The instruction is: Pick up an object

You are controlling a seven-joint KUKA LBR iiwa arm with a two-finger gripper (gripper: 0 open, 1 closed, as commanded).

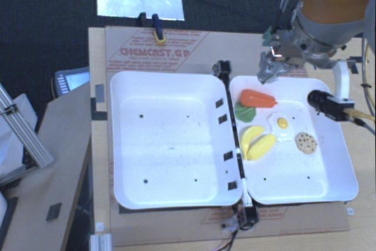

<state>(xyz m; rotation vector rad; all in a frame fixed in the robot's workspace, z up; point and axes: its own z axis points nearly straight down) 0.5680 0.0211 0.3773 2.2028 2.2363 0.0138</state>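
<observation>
Grey arm (329, 3) reaching in from right, claw (269, 74) pointing down.

Bright even light, soft focus, faint shadows.

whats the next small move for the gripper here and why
Probably a short drop straight down toward the carrot. The gripper hangs over the back of the right bin, just above the carrot, with nothing seen in it. The egg, bananas and cookie lie farther off, so the carrot looks like the nearest pick.
</observation>
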